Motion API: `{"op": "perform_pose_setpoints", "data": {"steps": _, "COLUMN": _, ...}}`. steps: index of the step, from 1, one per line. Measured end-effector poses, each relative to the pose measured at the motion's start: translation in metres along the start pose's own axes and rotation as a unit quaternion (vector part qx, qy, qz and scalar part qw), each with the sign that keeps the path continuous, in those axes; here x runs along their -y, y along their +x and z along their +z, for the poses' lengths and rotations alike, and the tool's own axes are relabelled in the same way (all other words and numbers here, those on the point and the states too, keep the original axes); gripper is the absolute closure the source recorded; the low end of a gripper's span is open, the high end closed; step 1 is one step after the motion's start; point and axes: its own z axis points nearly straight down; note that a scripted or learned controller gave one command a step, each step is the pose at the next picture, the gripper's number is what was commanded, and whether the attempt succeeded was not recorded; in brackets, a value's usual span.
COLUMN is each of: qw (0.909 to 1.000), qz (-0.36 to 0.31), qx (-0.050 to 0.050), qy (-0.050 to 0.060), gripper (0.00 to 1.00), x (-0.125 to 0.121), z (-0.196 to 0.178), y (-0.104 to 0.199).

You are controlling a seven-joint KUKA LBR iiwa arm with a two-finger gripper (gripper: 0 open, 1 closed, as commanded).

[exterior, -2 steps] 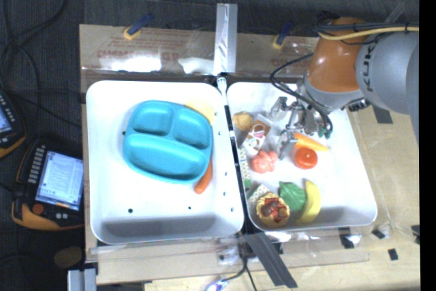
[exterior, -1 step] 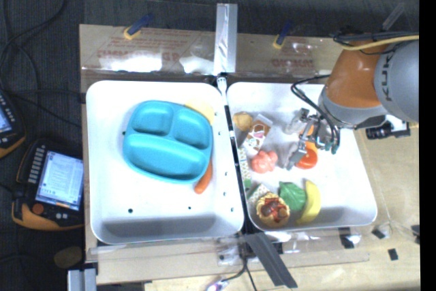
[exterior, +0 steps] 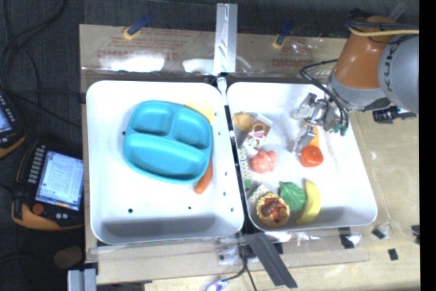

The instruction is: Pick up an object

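- The metal two-finger gripper (exterior: pixel 310 125) hangs over the upper right part of the right-hand shallow white bin (exterior: pixel 354 167), with its fingers pointing down and to the left; at this slant I cannot tell whether the jaws stand apart or together, and nothing is plainly caught between them.
- Just under the fingertips lies the small orange-red toy carrot with a round red end (exterior: pixel 311 152), the nearest thing to take. It touches or nearly touches the gripper's lower tip, though the view is too coarse to say which.
- It looks like hollow moulded plastic: light, stiff, smooth and likely slippery. Its rounded end would roll out of a pinch, so the narrower tapered body, taken across its width, seems the better hold.
- Further left in the same bin sit a pink lumpy toy piece (exterior: pixel 263 160) and a small printed box (exterior: pixel 257 133); toward the front lie a green leafy plastic toy (exterior: pixel 293 195), a yellow plastic banana (exterior: pixel 312 201) and a round red-and-yellow toy pastry (exterior: pixel 271 209).
- The left-hand white bin (exterior: pixel 109 208) bears a blue divided plastic plate (exterior: pixel 167 140), well apart from the gripper.
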Motion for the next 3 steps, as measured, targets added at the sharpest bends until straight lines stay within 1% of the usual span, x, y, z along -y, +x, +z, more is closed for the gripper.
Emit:
{"op": "perform_pose_setpoints", "data": {"steps": 1, "qw": 0.993, "qz": -0.118, "qx": -0.001, "qy": 0.001, "gripper": 0.0, "x": -0.023, "z": 0.0, "y": -0.016}}
{"op": "perform_pose_setpoints", "data": {"steps": 2, "qw": 0.9935, "qz": -0.114, "qx": -0.004, "qy": 0.0, "gripper": 0.0, "x": 0.03, "z": -0.102, "y": -0.008}}
{"op": "perform_pose_setpoints", "data": {"steps": 3, "qw": 0.9971, "qz": -0.076, "qx": -0.004, "qy": -0.001, "gripper": 0.0, "x": 0.049, "z": -0.228, "y": 0.054}}
